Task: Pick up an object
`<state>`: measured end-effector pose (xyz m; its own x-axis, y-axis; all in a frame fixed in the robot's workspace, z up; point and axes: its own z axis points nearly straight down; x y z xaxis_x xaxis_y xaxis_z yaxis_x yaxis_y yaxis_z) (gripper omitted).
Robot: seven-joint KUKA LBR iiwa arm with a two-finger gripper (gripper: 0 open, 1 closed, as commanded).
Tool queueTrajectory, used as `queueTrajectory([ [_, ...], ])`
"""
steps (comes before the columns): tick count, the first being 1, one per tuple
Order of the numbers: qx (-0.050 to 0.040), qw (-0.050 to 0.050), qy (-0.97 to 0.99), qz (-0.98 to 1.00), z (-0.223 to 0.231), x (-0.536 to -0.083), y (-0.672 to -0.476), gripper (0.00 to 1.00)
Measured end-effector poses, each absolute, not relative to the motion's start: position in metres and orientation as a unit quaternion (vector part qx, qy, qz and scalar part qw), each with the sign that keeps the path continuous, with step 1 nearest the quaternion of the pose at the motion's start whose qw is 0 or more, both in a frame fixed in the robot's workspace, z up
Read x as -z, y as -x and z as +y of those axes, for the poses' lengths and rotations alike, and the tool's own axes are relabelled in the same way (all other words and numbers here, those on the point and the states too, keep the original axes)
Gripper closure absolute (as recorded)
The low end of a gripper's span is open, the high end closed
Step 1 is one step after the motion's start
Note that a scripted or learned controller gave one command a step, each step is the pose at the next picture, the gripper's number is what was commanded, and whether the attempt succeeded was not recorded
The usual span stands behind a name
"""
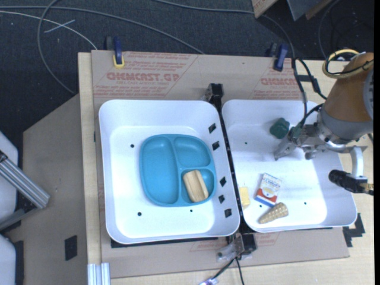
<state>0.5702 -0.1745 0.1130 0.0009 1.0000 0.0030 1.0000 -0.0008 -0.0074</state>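
The left bin fills the frame's centre-left and bears a blue divided plate, with a tan bread-like piece in its lower-right compartment. The right bin sits beside it. At right, the gripper hangs with fingers spread, holding nothing, just beside a dark green object. Lower in that bin lie a small carton, a cone and a yellow piece.

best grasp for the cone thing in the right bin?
Judging by its pose, grip the cone across its thicker right end, coming straight down. It lies flat, tapering leftward, close to the bin's front wall, so the fingers should close front-to-back, though the wall leaves little room.
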Motion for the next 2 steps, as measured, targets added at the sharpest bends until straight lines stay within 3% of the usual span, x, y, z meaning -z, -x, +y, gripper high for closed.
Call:
queueTrajectory([
  [1, 0.0008, 0.0, 0.707, -0.707, -0.174, -0.128, -0.573, 1.0],
  [2, 0.0015, -0.002, 0.707, -0.708, -0.169, -0.189, -0.568, 1.0],
])
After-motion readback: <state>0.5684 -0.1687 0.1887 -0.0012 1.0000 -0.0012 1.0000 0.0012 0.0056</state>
